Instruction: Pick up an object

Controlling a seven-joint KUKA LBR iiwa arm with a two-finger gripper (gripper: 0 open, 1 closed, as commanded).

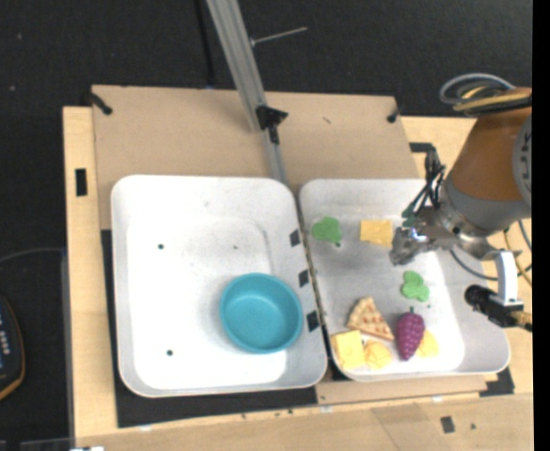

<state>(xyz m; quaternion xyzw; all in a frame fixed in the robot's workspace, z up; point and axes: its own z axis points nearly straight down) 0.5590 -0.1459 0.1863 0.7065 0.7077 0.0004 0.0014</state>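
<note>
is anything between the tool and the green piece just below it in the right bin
Nothing visible. The tool hangs over the right bin, and the small green piece lies just below it in the view with bare bin floor between. The yellow block lies to its left.

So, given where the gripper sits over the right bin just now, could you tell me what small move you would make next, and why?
I would probably lower the gripper a little and shift it toward the small green piece just below it in the view. It hovers in the right bin between that piece and the yellow block, with nothing visibly between its fingers, so closing here would likely grasp nothing.
</note>
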